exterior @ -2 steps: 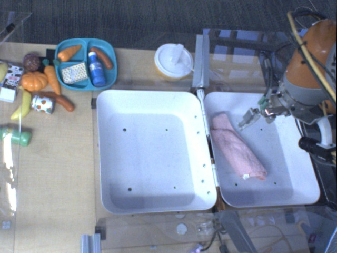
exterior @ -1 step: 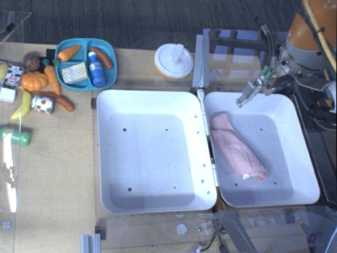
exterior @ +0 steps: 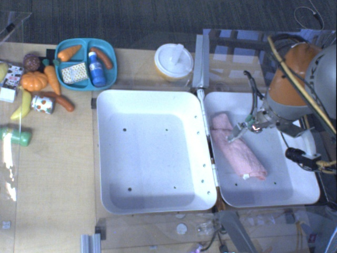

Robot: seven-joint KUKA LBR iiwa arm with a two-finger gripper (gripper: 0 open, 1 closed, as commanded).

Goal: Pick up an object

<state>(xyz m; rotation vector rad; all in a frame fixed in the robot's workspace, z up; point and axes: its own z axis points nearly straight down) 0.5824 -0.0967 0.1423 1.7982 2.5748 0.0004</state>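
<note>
A pink folded cloth [exterior: 238, 152] lies slantwise in the right bin [exterior: 295, 188], running from its upper left toward its middle. My gripper [exterior: 235, 135] reaches in from the right, and its tips hang right over the cloth's upper part. I cannot tell whether the tips touch the cloth. The grey arm with its orange band [exterior: 293, 78] stands over the bin's upper right corner.
The left bin [exterior: 147, 194] adjoins the right one. Behind the bins are a white lidded cup [exterior: 174, 61] and a blue divided plate [exterior: 86, 64] of toy food. More toy foods [exterior: 37, 88] lie at the bench's far left. Cables [exterior: 303, 159] hang at the right.
</note>
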